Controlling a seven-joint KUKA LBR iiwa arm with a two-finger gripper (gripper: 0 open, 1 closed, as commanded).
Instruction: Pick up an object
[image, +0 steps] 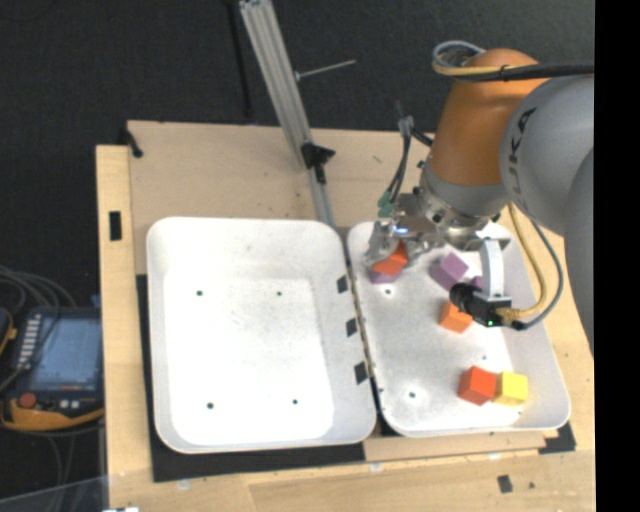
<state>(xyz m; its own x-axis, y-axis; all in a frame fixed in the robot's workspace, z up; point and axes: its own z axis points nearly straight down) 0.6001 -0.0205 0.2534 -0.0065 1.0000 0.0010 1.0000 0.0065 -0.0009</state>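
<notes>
At the near edge of the worktop (300, 480) lies bare pale wood, with a black mat showing under the front corners of the two bins. On the dark floor to the near left, off the worktop, a handheld control pendant (50, 365) with a screen rests among cables.

The left bin (250, 330) is a shallow white tray with rounded corners. The right bin (420, 400) sits just beside it, the two rims meeting along a seam marked with small black clips.

Nearest in the right bin, close to its front right corner, an orange-red block (479, 384) and a yellow block (514, 387) touch side by side. Further back, towards the middle of that bin, a small orange block (455, 319) lies alone, with a purple block (452, 268) a little beyond it.

Further back again, at the bin's rear left near the seam, the end effector (388, 250) hangs low over an orange-red cube (390, 265). The cube sits right at the fingertips, but whether the end effector is clenched on it or released cannot be told from this angle. Above it rise the orange band and the grey arm (540, 110), reaching in from the right, with cables looping beside the wrist.

Beyond the bins, a metal pole (285, 100) slants up from the back of the worktop.
</notes>
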